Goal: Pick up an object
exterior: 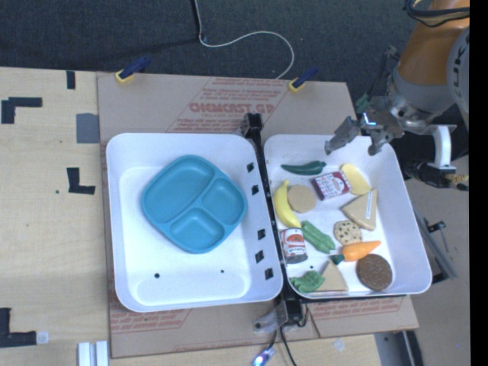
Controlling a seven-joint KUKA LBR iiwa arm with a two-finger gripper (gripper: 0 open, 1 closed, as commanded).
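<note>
The right bin [408, 219] holds several toy foods: a banana [284, 205], a green chilli [303, 167], a red packet [331, 184], a carrot [358, 251], a brown round patty [374, 271], a small can [294, 245], a cookie [347, 231] and a cheese wedge [361, 210]. My gripper [357, 138] hangs over the bin's far edge, above the chilli and the packet. Its two fingers are spread apart with nothing between them.
The left bin [126, 227] holds a blue divided plate [194, 203]. Both bins rest on a cardboard sheet [213, 105] held by clamps. A white cable [252, 40] loops behind it. The arm's orange band [435, 36] rises at the top right.
</note>
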